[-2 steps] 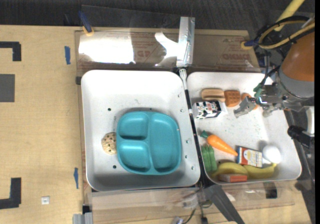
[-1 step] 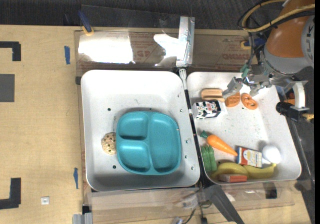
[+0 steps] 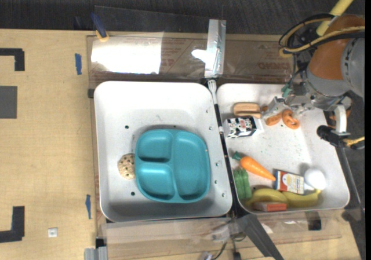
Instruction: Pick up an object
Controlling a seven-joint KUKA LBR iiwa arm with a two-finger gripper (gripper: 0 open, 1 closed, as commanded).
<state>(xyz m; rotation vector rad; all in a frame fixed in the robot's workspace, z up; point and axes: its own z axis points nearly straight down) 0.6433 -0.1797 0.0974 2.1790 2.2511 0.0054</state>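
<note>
A slanted overhead view shows a wooden worktop (image 3: 40,154) carrying two shallow white bins side by side. The left bin (image 3: 110,108) holds a teal divided plate (image 3: 172,164) and, touching the plate's left edge, a speckled cookie (image 3: 126,166). The right bin (image 3: 324,154) holds the clutter: a hot dog toy (image 3: 246,107) near its far left corner, a black-and-white cow-patterned piece (image 3: 240,127) just below that, a carrot (image 3: 255,167) pointing toward the middle, a small red-and-white carton (image 3: 288,182), a white ball (image 3: 316,179), a banana (image 3: 282,197) along the near wall, and a green item (image 3: 241,183) by the divider. The grey arm with its orange band (image 3: 330,65) reaches in from the right, and its pincer (image 3: 285,109) sits low at the far side of the right bin, right at a small orange curled object (image 3: 287,117). Whether the pincer is apart or together cannot be told, nor whether it has that object. The orange piece looks small, glossy and ring-like, lying flat on the bin floor, apart from the hot dog toy. To do this step well, it seems best to centre over the piece, descend fully to the floor, close across its narrow part, then lift straight up, keeping clear of the bin's far wall.
</note>
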